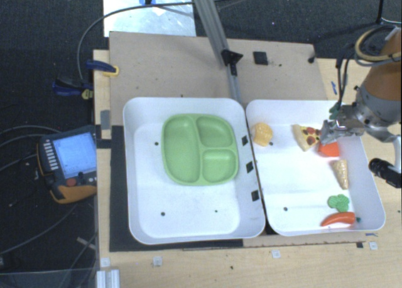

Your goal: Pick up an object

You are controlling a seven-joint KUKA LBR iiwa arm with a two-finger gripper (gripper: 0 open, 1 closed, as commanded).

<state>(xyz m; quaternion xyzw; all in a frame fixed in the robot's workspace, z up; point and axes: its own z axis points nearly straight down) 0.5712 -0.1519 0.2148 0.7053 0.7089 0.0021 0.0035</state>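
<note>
The right bin [295, 211] holds several toy foods. A yellow lump [262, 133] lies at its far left, and a pizza slice [306, 136] sits near the far edge. An orange-red piece [329, 150] lies just right of the slice. My gripper [333, 131] hangs low over the bin's far right part, right above the orange-red piece and touching or nearly touching the slice's right end. A beige cone [340, 172] lies nearer along the right wall. A green broccoli [338, 202] and a red sausage-like piece [338, 219] sit in the near right corner.
The left bin [144, 211] holds a green divided plate [201, 149]. A grey pole [210, 17] slants across the bench behind the bins. A handheld pendant [70, 164] lies on the floor at left. A black part [384, 172] of the arm sticks out by the right bin's wall.
</note>
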